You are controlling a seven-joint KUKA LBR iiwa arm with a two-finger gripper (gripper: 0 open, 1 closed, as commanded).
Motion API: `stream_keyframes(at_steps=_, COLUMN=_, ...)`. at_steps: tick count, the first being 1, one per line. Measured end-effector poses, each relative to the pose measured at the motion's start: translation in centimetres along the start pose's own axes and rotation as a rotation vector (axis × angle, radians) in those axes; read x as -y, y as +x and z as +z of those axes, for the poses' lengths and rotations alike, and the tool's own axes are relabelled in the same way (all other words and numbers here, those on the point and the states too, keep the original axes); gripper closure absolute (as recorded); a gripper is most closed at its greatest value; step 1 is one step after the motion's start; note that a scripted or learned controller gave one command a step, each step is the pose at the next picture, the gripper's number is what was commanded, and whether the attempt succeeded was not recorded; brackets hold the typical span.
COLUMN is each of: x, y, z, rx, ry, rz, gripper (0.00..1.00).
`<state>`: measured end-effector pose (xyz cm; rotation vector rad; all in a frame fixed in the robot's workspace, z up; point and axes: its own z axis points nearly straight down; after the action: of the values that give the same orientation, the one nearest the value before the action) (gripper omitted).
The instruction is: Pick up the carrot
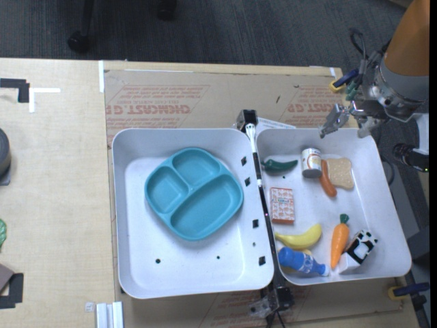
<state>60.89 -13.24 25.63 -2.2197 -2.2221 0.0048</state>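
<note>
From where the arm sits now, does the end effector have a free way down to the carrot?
Probably yes. The end effector hovers over the right bin's far edge; the carrot lies uncovered near the front. The banana and black-and-white toy flank it closely, leaving little room.

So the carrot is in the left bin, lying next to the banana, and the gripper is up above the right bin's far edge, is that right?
Not quite. The carrot lies in the right bin, not the left; the camera view shows it next to the banana there. The gripper is indeed above the right bin's far edge.
</note>
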Motion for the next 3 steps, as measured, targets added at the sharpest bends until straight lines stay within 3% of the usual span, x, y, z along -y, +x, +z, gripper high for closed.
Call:
stream_keyframes(at_steps=1, x=5.6, y=-2.8, z=10.0, rx=-0.001, ry=0.0, rz=-0.115, gripper=0.0)
stream_keyframes(at_steps=2, x=10.9, y=-4.4, z=16.2, rx=-0.002, ry=-0.001, rz=-0.087, gripper=0.0)
stream_keyframes(at_steps=3, x=13.0, y=-1.6, z=16.5, rx=-0.002, ry=-0.003, rz=-0.278, gripper=0.0)
